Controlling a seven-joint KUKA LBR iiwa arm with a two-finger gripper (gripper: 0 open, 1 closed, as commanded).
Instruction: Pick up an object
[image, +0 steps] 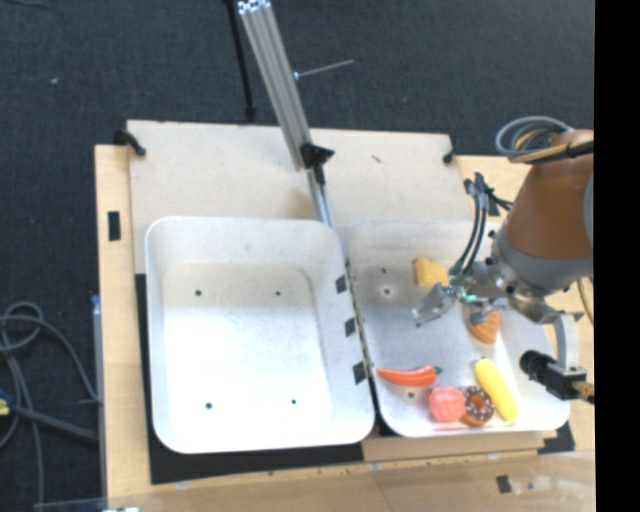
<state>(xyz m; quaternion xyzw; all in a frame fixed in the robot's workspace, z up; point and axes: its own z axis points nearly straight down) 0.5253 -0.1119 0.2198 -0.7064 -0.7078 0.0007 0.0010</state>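
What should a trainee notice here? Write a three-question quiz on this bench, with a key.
1. True or false: the toy carrot lies in the left bin.
2. Which lies nearest the gripper? A) yellow chunk B) banana C) pink ball
3. Fill in: the arm reaches over the ____ bin.

Key: 1 false; 2 A; 3 right.

Single fixed overhead camera, slanted down on both bins (250, 330), moderately near.
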